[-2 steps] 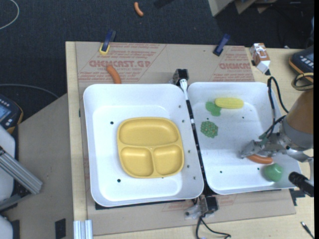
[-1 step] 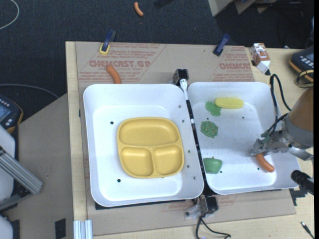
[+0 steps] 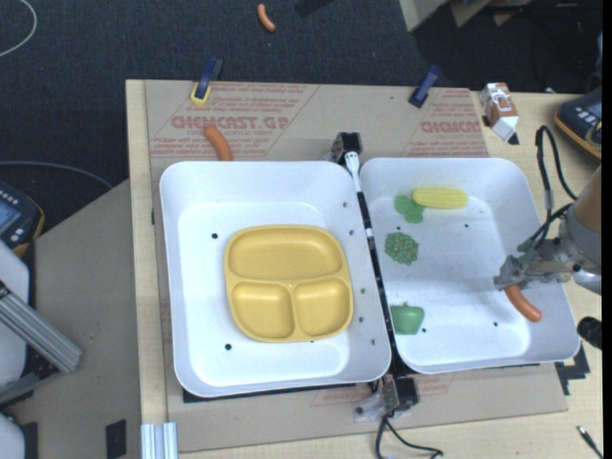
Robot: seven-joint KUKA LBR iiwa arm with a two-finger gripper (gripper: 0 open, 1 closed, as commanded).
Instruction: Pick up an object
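Claw (image 3: 510, 277) low in right bin (image 3: 459, 347), at the orange sausage (image 3: 522, 303).
Arm cut off at frame edge; claw blurred, open or clamped cannot be told. Sausage's upper end hidden beneath it.

Yellow tray (image 3: 287, 283), yellow corn (image 3: 440, 198), orange sausage (image 3: 523, 303), white bins (image 3: 182, 256).

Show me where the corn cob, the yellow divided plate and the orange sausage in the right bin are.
corn cob (image 3: 440, 198), camera view, middle of the cob.
yellow divided plate (image 3: 287, 251), camera view, floor of its large compartment.
orange sausage (image 3: 525, 305), camera view, middle of its length, beside the hand (image 3: 505, 279).
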